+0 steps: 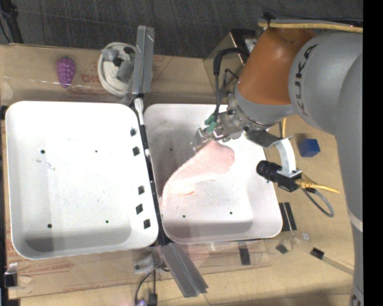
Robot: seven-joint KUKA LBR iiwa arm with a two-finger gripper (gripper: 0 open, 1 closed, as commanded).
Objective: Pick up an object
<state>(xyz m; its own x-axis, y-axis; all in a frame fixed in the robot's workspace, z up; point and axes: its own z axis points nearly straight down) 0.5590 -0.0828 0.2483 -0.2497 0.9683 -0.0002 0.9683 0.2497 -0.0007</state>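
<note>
Loads of open room in the left bin (25,171): its whole floor is bare, so anything could drop straight in from above. The right bin (268,218) is tighter. A pink cloth (201,174) sprawls across its middle, and the arm (287,69) hangs over its upper right corner, blocking that side. Only the upper left strip and the lower edge of its floor are bare. The divider (147,164) between the bins, with its black clips, stands in the way of any low sideways pass. On the worktop (32,69) at upper left, a purple object (66,71) and a white roll (117,67) crowd the back edge.
</note>
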